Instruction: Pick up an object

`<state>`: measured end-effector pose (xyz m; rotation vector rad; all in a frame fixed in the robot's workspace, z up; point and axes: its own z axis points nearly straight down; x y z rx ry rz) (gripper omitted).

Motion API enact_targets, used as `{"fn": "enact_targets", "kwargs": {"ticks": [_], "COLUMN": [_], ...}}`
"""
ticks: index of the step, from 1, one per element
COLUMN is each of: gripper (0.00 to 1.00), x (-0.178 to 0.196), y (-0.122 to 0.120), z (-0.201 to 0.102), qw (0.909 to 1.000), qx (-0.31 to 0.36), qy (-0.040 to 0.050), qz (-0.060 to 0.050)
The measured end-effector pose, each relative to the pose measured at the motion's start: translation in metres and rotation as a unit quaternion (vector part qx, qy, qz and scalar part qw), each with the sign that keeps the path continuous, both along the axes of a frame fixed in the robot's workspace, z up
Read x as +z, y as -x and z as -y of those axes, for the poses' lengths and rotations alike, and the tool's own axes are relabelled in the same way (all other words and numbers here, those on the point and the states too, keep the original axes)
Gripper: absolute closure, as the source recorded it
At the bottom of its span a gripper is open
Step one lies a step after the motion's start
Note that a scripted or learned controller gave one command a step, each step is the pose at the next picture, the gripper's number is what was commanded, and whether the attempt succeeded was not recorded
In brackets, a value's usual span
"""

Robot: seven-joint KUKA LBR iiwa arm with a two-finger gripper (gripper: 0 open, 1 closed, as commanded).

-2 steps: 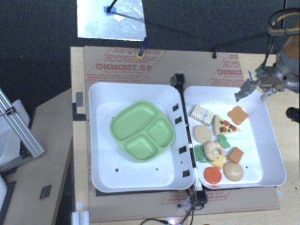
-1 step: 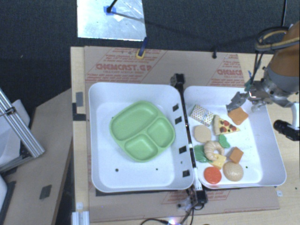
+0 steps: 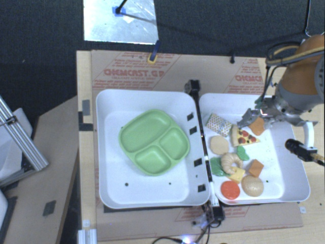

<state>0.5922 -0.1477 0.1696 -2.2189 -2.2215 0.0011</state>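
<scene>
The gripper [image 3: 255, 120] hangs over the right bin [image 3: 292, 187], pinching an orange block [image 3: 258, 126] just above the pizza slice [image 3: 245, 136]. To do this well, I think it should lift straight up and slowly, keeping its squeeze.

Even, bright overhead light, soft shadows, glare on the foil sheet [image 3: 121, 13], slightly grainy.
</scene>
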Motion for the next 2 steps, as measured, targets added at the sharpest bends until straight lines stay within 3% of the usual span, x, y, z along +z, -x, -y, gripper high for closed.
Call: {"fn": "enact_targets", "kwargs": {"ticks": [1, 2], "gripper": [0.0, 0.0], "x": [-0.055, -0.078], "y": [-0.005, -0.011], "z": [-0.009, -0.008], "qw": [1.0, 1.0], "qx": [0.001, 0.001], "qy": [-0.0002, 0.0015], "qz": [-0.001, 0.007]}}
